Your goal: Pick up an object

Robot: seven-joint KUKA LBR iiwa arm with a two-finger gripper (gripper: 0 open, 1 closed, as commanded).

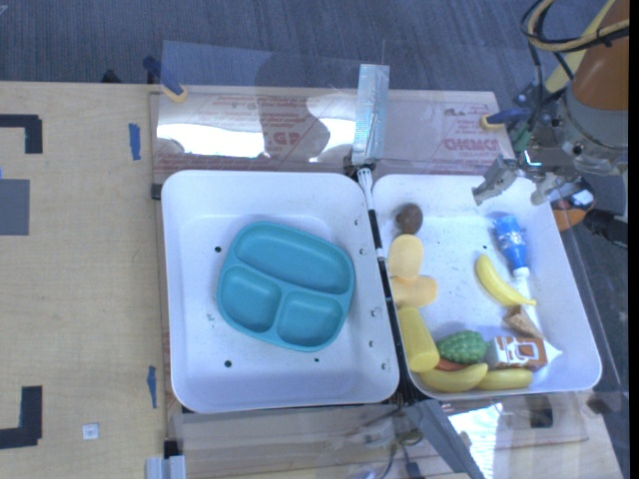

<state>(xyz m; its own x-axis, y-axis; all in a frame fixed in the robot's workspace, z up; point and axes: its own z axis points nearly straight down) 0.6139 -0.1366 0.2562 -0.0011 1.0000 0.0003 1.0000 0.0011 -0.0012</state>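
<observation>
Gripper [519, 180]: we see fingers spread, holding nothing, above right bin [584, 362] far edge | blue tube [510, 243] just below, likeliest target | we judge: poised to descend.

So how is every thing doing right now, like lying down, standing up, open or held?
gripper: open, holding nothing, above the right bin's far edge
blue tube: lying flat, just below the gripper
banana: lying flat, beside the tube
teal plate: right way up in the left bin, nothing on it
brown ball: resting by the divider
yellow bottle: lying on its side
</observation>
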